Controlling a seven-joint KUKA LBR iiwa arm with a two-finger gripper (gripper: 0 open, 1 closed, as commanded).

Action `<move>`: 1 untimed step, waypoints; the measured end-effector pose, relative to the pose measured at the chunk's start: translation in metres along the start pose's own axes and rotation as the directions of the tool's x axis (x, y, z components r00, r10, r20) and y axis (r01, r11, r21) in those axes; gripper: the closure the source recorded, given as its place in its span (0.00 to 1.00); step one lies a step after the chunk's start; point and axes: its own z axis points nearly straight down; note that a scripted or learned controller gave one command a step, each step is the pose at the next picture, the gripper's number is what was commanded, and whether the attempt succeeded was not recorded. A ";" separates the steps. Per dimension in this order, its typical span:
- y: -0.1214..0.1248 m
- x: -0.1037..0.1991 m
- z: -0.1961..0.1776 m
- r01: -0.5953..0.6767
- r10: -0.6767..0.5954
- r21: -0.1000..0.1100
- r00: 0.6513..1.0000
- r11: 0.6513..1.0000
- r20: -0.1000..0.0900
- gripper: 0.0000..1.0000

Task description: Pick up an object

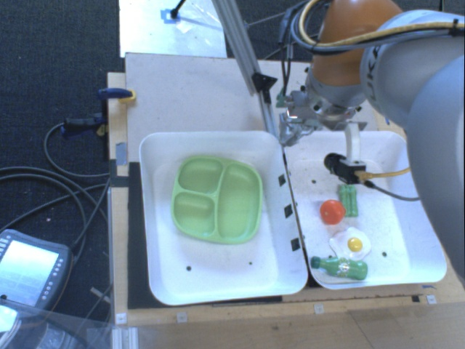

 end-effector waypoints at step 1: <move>-0.006 0.059 0.008 0.000 0.000 0.000 1.000 1.000 0.000 1.00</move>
